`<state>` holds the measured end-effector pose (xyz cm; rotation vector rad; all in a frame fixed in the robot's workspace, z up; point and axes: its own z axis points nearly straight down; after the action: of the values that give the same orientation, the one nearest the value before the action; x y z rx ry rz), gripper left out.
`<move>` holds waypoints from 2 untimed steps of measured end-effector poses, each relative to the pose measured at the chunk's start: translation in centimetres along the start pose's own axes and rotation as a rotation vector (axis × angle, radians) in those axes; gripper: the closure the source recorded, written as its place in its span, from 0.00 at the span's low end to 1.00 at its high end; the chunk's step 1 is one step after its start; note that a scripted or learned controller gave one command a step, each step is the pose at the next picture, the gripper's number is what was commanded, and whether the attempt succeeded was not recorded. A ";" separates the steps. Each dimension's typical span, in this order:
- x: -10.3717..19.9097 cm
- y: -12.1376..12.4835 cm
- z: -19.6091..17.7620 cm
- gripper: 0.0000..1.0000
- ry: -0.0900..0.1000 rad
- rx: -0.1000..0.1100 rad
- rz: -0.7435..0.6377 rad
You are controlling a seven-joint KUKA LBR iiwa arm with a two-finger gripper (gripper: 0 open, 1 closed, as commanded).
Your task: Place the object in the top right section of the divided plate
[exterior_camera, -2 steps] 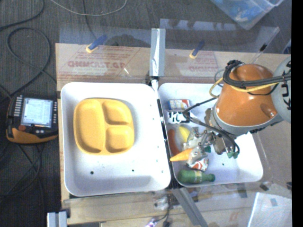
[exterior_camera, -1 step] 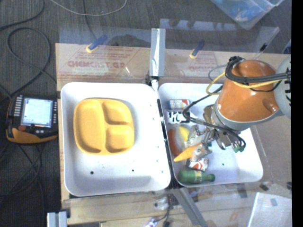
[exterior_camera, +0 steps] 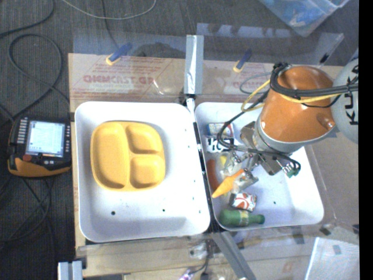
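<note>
Divided plate [exterior_camera: 128,155] mid left bin [exterior_camera: 175,214], bare floor all round. Gripper [exterior_camera: 242,171] low over right-bin clutter nr carrot [exterior_camera: 224,185]; claw state can't tell, wrist hides much.

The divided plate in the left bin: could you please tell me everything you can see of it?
The divided plate is yellow, looks like moulded plastic, and is roughly square with rounded corners. Raised ridges split it into three sections: one large one along its left side and two smaller ones on the right, stacked top and bottom. All three sections hold nothing. It lies flat on the floor of the left white bin, nearer the bin's upper left, clear of its walls.
</note>
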<state>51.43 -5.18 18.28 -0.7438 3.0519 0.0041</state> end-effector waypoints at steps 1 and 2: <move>0.1 3.1 0.0 1.00 0.000 -0.002 -0.514; 2.0 2.5 0.0 1.00 0.001 -0.001 -0.667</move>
<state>48.49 -3.92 18.25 -1.7017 2.6409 0.0054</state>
